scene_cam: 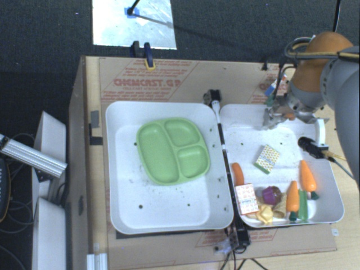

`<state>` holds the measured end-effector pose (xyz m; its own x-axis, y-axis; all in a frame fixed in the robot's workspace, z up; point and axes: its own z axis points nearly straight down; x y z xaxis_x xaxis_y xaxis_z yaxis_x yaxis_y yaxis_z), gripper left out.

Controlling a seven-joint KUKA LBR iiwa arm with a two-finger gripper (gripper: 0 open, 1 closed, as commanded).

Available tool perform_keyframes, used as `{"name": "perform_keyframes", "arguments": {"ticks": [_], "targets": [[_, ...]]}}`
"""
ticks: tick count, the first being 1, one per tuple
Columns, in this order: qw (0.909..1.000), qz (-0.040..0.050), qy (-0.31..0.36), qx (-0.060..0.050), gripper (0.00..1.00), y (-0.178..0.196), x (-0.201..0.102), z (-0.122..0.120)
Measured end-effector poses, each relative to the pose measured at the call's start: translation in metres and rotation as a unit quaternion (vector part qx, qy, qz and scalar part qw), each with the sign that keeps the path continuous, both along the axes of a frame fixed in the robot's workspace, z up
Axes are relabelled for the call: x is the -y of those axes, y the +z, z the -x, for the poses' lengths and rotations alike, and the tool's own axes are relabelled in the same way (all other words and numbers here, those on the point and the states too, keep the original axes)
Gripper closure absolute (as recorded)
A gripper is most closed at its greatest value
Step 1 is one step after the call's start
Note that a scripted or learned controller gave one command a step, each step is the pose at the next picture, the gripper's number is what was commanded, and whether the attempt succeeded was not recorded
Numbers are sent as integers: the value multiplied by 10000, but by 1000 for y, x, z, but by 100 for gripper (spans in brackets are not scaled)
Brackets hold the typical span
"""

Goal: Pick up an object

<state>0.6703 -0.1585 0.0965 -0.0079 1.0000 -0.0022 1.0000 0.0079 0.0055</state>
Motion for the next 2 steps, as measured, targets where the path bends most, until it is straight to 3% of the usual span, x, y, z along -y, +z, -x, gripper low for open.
{"name": "perform_keyframes", "arguments": {"ticks": [1, 2], "targets": [[10000, 0, 2, -2, 0, 0, 0, 0], [10000, -4, -33, -13, 0, -11, 8, 1]]}}
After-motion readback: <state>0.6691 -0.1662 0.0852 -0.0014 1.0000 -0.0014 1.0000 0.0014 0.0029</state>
